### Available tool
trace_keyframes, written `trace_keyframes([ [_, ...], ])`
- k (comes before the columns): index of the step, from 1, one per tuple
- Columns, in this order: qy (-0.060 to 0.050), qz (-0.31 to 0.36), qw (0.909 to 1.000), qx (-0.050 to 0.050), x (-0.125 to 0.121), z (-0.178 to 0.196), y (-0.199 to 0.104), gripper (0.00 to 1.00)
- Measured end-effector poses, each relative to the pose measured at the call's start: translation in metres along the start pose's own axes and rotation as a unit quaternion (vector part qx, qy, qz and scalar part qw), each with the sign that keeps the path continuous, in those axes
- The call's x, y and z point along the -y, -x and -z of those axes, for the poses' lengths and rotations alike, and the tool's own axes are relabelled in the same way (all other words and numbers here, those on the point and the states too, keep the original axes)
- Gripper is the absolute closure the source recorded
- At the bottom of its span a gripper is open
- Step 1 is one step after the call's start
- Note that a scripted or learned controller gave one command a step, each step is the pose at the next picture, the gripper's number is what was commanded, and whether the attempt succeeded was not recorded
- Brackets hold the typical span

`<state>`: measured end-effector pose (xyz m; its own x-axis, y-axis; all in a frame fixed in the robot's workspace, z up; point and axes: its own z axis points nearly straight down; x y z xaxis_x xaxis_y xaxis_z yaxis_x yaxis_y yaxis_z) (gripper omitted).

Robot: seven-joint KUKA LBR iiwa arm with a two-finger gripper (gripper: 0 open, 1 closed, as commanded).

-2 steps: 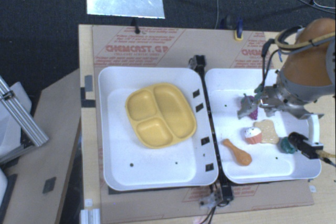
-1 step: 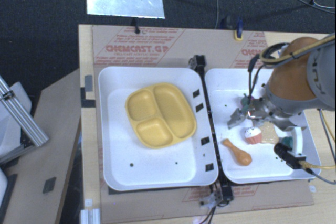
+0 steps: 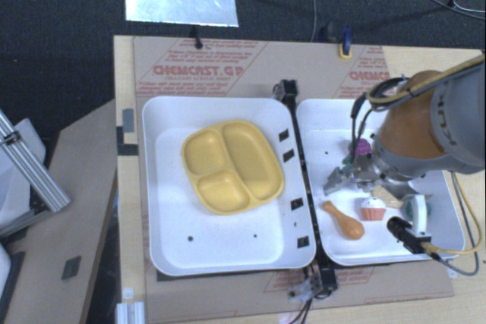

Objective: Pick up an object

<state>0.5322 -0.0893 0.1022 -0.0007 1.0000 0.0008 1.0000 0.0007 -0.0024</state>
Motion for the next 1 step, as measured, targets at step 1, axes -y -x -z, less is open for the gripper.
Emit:
trace_keyframes([
  [1, 0.001, 0.000, 1.0000, 0.000, -0.0005, -0.0183, -0.0002, 0.00],
])
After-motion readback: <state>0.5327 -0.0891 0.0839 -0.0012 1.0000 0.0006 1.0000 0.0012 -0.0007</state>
